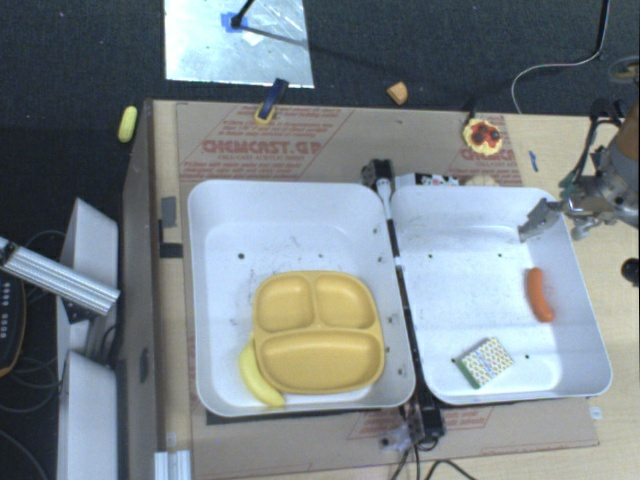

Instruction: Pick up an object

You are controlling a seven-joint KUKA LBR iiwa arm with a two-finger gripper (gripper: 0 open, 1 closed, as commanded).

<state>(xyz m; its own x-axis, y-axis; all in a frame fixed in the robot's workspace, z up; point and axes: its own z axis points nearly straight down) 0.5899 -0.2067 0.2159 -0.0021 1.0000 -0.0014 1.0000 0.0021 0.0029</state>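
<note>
In the right bin (470,230) lie an orange sausage-shaped toy (540,294) near the right wall and a small green-patterned block (485,361) near the front. The left bin (290,213) holds a yellow divided plate (318,330) with a yellow banana (258,378) tucked against its front left edge. My gripper (560,220) hangs over the right bin's far right corner, above and behind the orange toy. Its two fingers stand apart, open, with nothing between them.
On the cardboard behind the bins sit a small toy pizza (484,135) and a blue-and-yellow tool (270,101). A yellow piece (127,123) and an orange piece (398,92) lie on the dark floor. A central ridge (395,268) divides the bins.
</note>
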